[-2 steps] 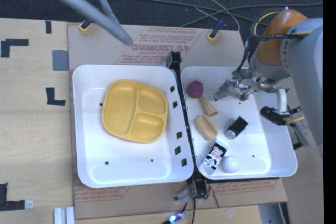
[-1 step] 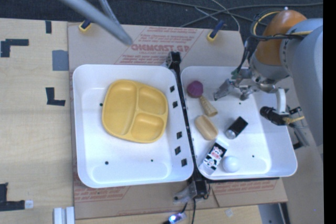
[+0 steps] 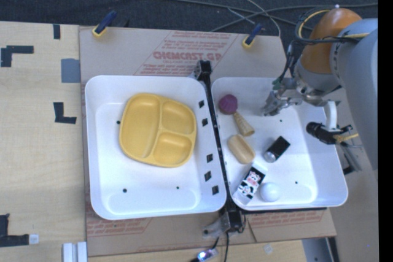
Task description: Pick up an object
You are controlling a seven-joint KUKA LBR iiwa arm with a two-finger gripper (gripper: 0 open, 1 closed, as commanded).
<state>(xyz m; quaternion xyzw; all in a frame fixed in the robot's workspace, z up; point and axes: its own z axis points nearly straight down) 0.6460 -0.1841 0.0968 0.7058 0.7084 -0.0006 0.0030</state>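
- Hovering over the upper right part of the right bin (image 3: 325, 193), the gripper (image 3: 274, 105) hangs from the grey arm (image 3: 362, 70), which reaches in from the right; nothing shows between its tips, and I cannot tell from this slant whether they are spread or pressed together.
- Nearest candidates lie to the gripper's left and below it in the view: the purple ball (image 3: 228, 104) sits left of it, near the divider (image 3: 212, 132); the tan cone-shaped piece (image 3: 244, 126) lies just below the ball.
- Cone's long axis runs diagonally, upper left to lower right, wider end toward lower right as far as I can judge.
- Tan bread-like roll (image 3: 241, 149) lies below the cone, axis also diagonal on much the same line, ends rounded, no clear pointing direction.
- Small black block (image 3: 277, 148) sits almost straight below the gripper, well apart from it; its long axis tilts from lower left to upper right.
- Black-and-white box (image 3: 251, 185) and white ball (image 3: 269, 192) rest near the bin's lower edge, side by side and close, farthest from the gripper.
- Yellow divided plate (image 3: 158, 129) lies in the left bin (image 3: 104, 150), across the divider.
- Judgement: the purple ball or the black block is the shortest reach; the block would call for closing across its short side.
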